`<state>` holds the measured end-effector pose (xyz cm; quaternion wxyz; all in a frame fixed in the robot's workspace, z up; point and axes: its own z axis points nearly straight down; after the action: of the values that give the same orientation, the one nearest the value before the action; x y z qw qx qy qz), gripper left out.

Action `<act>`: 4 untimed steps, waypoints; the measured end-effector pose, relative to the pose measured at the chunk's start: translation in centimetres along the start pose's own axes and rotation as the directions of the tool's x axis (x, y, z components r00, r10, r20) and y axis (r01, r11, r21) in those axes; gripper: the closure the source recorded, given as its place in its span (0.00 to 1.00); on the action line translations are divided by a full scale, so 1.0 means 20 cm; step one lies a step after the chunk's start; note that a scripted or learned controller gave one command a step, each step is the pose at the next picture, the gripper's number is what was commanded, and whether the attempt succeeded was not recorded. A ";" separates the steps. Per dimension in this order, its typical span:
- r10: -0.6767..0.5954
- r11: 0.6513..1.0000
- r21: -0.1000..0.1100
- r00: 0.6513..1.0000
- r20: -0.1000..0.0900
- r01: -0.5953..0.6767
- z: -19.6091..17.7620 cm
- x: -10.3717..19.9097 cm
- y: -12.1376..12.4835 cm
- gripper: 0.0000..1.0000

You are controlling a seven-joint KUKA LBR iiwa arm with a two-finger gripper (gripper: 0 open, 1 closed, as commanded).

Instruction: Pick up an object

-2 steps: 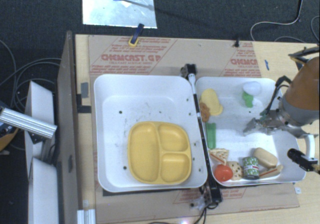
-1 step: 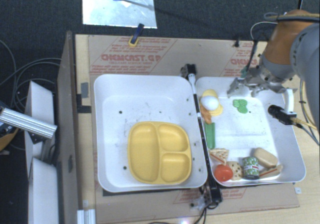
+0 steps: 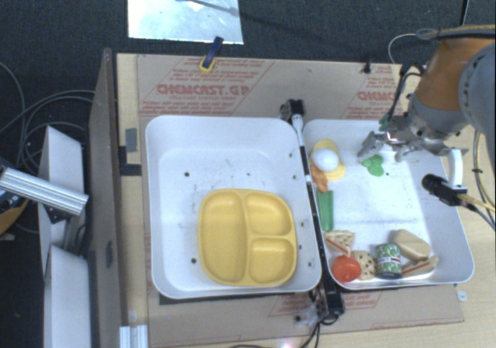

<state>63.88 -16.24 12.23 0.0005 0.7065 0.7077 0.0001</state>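
My gripper (image 3: 381, 154) hangs over the upper part of the right bin (image 3: 446, 218), its fingers spread open. A small green item (image 3: 375, 167) lies on the bin floor just below the fingertips; nothing is held between them. Along the bin's left wall are a white egg (image 3: 325, 159) on a yellow piece (image 3: 336, 171), an orange carrot (image 3: 318, 180) and a long green vegetable (image 3: 326, 209). At the front edge lie a sandwich wedge (image 3: 339, 242), a red tomato (image 3: 346, 267), a cracker (image 3: 363, 263), a green can (image 3: 389, 259) and a bread roll (image 3: 411, 244).
The left bin (image 3: 178, 153) holds a yellow divided plate (image 3: 247, 236). The divider between the bins (image 3: 306, 184) runs just left of the food items. The middle of the right bin floor (image 3: 380, 207) is bare. Cables lie left of the bench.
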 end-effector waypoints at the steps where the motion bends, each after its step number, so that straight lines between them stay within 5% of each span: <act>1: -0.014 1.000 -0.009 1.000 -0.005 0.014 -0.34 0.65 0.09 0.00; 2: 0.009 1.000 0.011 1.000 0.000 -0.009 0.20 0.19 -0.23 0.00; 3: -0.007 0.997 0.072 1.000 0.005 0.006 0.21 0.36 0.09 0.00; 4: 0.010 1.000 0.004 1.000 0.002 -0.010 0.11 0.03 -0.27 0.00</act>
<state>58.53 -15.73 10.05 -0.0003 0.7099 0.7043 -0.0019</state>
